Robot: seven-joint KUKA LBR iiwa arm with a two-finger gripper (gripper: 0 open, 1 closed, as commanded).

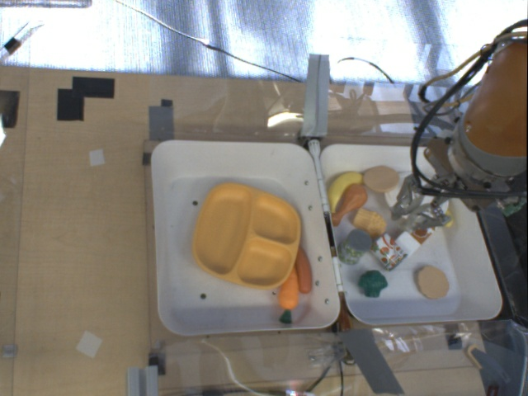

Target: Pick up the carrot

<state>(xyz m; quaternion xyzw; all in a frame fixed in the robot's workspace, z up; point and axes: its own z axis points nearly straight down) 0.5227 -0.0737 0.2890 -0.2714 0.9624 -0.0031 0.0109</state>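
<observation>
The carrot (289, 290) is orange with a green tip. It lies in the left bin (177, 221), at the plate's lower right corner, beside a reddish sausage (304, 271). My gripper (417, 209) hangs over the right bin (478, 262), well to the right of the carrot and apart from it. Its fingers (404, 198) stand open with nothing between them. Just below the gripper sit a small red and white carton (389, 252) and another packet (422, 233).
A yellow divided plate (246, 234) fills the middle of the left bin. The right bin holds a banana (342, 186), an orange drumstick (351, 201), corn (370, 220), a grey can (357, 244), broccoli (373, 283) and two tan discs (381, 178) (432, 282). A ridge (326, 221) divides the bins.
</observation>
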